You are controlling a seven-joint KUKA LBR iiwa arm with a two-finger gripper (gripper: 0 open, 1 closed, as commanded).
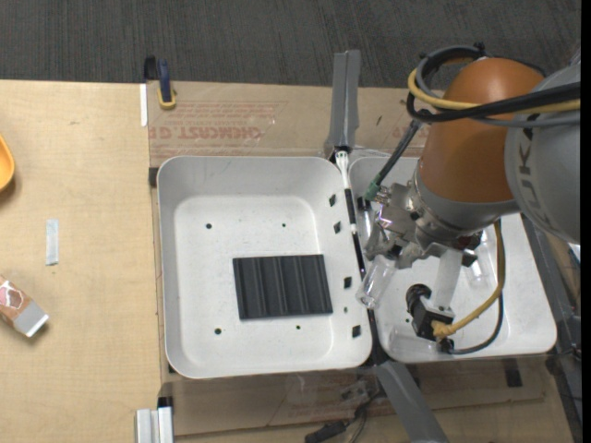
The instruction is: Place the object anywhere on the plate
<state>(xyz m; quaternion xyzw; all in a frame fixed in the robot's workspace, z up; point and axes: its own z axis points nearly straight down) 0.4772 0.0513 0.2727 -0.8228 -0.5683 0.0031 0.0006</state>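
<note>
Arm point(480, 146) nearest, over right bin point(531, 330); gripper point(392, 247) finger state cannot be told; plate point(282, 285) at 9 o'clock; possible empty transfer.

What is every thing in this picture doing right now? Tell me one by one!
Left bin: sitting flat on the bench, holding the dark ribbed plate.
Dark ribbed plate: lying flat in the left bin, nothing on it.
Right bin: flat beside the left bin, the arm above it.
Gripper: low over the right bin's left side; its grip is too hard to see.
Arm: reaching in over the right bin.
</note>
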